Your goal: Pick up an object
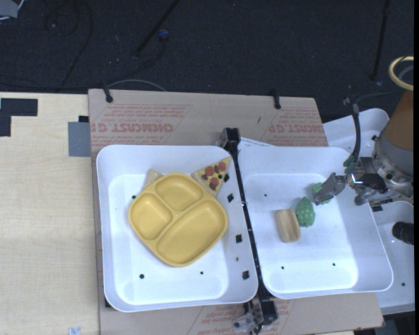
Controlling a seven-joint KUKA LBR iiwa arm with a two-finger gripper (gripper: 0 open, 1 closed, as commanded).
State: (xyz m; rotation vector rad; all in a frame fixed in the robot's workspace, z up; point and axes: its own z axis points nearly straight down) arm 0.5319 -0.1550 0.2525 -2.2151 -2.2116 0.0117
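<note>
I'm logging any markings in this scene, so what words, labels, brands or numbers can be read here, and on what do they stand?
"CHEMCAST G P", printed in red and upside down as seen by the camera, repeated along the brown sheet behind the two white bins; the letters are blurred, so the reading is unsure.
More red print on the same sheet's front edge, under the bins: too small and cut off to read.
Nothing readable on the yellow tray, the bins or the arm.
</note>
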